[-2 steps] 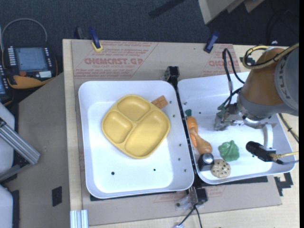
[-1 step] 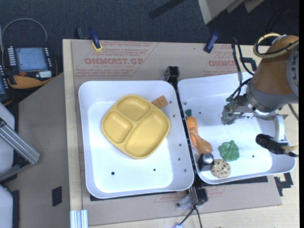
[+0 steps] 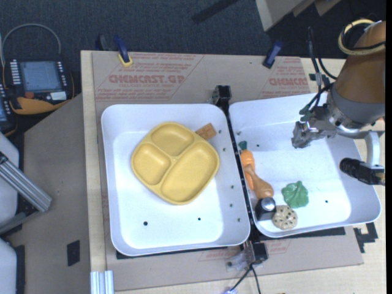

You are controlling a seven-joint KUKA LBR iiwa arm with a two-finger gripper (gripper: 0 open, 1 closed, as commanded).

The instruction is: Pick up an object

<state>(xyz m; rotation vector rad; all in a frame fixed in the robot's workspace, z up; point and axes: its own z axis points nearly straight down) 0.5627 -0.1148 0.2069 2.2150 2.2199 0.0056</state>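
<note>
Dark carpet surrounds the table (image 3: 184, 72), whose top is covered by a sheet of printed brown cardboard held by clips at the far edge. Two shallow white bins sit on it side by side, their inner rims touching. The left bin (image 3: 122, 213) holds a yellow divided plate (image 3: 175, 162), tilted a little askew, with a small brown block (image 3: 206, 131) tucked against its far right corner. The right bin (image 3: 361, 210) is where the arm (image 3: 361, 78) reaches in, its grey body and orange band looming over the far right corner. The jaws (image 3: 303, 135) hang over the bin's far middle, above bare white floor, and nothing sits between them; from here I cannot tell whether they are spread or pressed together. Along the right bin's left wall lies an orange carrot (image 3: 250, 171) with a green top. Nearer the front sit a green leafy piece (image 3: 296, 194), a dark round cap-like thing (image 3: 266, 207) and a speckled cookie (image 3: 285, 217), clustered together, well apart from the jaws.
</note>
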